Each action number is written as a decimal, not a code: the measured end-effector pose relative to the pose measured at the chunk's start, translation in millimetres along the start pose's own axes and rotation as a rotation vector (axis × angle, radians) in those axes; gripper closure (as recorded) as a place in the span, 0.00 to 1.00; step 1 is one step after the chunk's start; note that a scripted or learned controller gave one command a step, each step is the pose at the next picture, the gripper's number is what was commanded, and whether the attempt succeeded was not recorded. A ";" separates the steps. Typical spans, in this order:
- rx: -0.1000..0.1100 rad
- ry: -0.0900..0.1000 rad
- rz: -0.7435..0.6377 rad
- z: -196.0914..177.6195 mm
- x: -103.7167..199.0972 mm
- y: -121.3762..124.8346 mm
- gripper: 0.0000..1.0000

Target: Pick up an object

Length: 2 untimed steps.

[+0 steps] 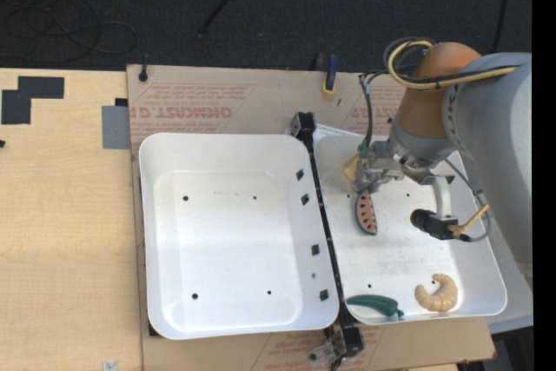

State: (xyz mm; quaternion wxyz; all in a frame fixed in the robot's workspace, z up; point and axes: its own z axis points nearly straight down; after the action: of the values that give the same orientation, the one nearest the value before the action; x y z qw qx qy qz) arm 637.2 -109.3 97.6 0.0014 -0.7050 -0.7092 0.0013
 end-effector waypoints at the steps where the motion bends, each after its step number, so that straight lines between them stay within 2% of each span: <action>1: -0.001 0.001 0.009 -73.0 4.5 -70.1 1.00; 2: 0.000 0.001 0.009 -68.7 4.5 -68.2 0.00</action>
State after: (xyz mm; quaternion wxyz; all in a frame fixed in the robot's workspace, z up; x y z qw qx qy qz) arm 569.3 -105.2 166.5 0.0017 -0.7081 -0.7061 0.0009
